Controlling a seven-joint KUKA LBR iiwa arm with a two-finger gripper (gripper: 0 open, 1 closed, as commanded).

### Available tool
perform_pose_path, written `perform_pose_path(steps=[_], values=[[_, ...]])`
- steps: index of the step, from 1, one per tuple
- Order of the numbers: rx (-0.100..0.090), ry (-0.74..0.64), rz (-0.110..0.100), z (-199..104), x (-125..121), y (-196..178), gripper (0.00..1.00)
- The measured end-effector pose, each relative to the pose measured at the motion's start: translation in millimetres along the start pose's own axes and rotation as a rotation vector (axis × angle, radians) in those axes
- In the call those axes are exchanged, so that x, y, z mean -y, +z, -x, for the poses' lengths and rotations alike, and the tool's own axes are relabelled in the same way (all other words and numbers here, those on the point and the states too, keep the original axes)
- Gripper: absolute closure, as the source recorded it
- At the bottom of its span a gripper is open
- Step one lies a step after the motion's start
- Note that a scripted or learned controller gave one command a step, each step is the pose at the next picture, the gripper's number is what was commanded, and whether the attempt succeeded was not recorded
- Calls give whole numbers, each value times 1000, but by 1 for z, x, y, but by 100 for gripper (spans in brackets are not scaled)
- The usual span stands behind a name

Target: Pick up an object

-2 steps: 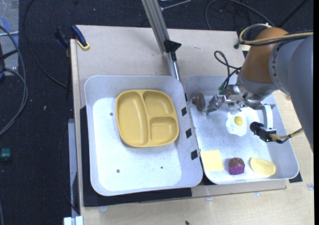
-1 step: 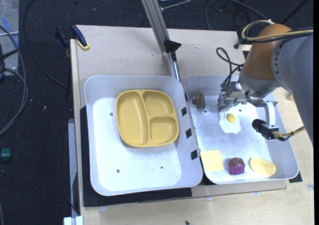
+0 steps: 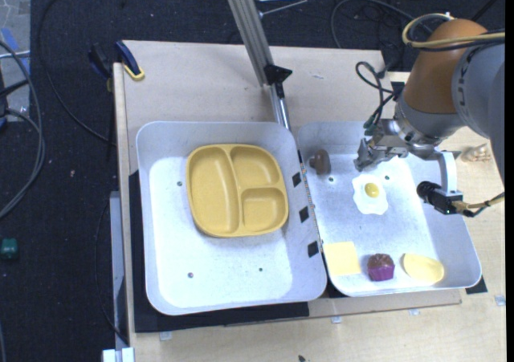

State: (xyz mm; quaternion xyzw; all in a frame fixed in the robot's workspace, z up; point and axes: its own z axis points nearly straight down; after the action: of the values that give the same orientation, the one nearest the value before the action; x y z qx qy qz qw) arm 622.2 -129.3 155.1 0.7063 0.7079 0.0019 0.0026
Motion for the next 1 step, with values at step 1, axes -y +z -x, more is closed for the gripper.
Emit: perform_pose_path(steps=[1], values=[[1,0,2,3,-10,-61,100]])
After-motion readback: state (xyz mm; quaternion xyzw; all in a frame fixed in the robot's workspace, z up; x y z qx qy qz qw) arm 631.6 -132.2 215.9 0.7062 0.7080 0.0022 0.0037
